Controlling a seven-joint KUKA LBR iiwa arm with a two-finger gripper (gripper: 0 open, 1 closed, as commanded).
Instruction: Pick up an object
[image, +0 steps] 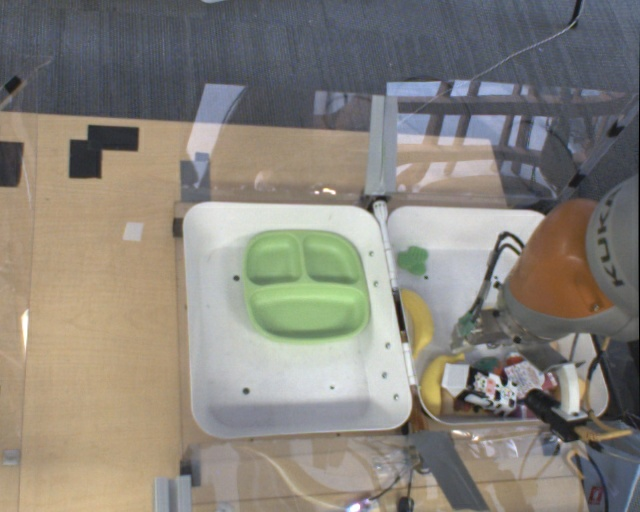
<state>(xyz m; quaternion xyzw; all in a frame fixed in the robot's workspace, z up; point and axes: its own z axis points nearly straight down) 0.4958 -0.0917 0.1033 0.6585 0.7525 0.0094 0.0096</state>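
Plainly the nearest candidate is the curved yellow banana (418, 335), lying in the right white bin (455, 235) just to the camera-left of the gripper (487, 338), its long axis running from the bin's middle toward the near wall, roughly alongside the divider. Whether the fingers stand wide or narrow, I cannot tell; nothing shows between them. Below the gripper sits a jumble of small black, white and red items (495, 385). Beyond the banana, a small green piece (412, 260). Farther left, a green sectioned plastic plate (305, 285) rests in the left white bin (215, 330).
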